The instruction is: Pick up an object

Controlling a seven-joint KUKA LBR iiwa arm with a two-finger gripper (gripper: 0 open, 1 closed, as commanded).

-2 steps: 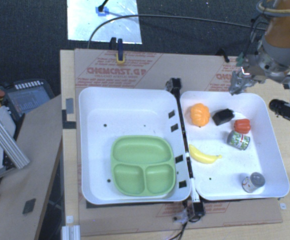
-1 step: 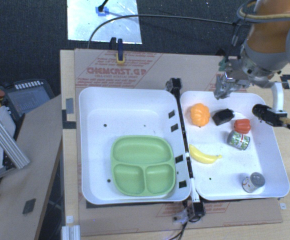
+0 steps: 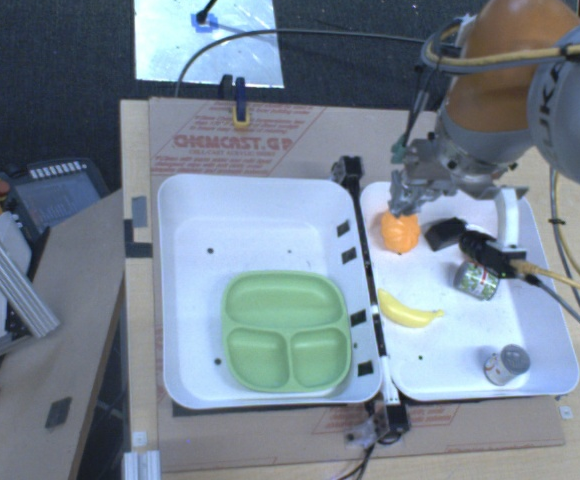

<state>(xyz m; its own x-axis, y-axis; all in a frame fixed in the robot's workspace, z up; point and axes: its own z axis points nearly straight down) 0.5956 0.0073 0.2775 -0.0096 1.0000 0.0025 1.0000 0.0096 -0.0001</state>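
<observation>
In the right bin, an orange round fruit lies near the far left corner. My gripper hangs directly over it, its tip meeting the fruit's top edge. A yellow banana lies nearer the front. To the fruit's right is a black block. A green-labelled can lies on its side further right. A small grey-capped jar stands at the front right.
The left bin holds a green divided plate. A black divider strip runs between the bins. The arm's orange band and grey body loom over the right bin's far side. Cables trail along its right edge.
</observation>
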